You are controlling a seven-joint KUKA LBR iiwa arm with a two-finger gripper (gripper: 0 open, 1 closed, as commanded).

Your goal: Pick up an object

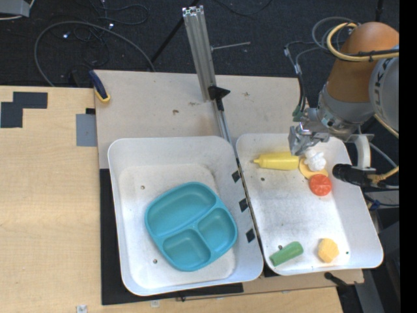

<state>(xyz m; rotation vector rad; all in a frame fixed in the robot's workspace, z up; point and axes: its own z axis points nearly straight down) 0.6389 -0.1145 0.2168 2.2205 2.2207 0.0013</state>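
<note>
Hovering over the right shallow white bin (365, 240), the gripper (302, 140) should centre on the yellow plastic mustard bottle (276, 162); finger state: cannot tell.

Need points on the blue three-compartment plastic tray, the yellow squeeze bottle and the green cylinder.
Blue three-compartment plastic tray (190, 225): camera view, left bin, on the centre ridge.
Yellow squeeze bottle (279, 162): camera view, right bin, mid-body, lying on its side.
Green cylinder (286, 253): camera view, right bin near its front edge, mid-length.
</note>
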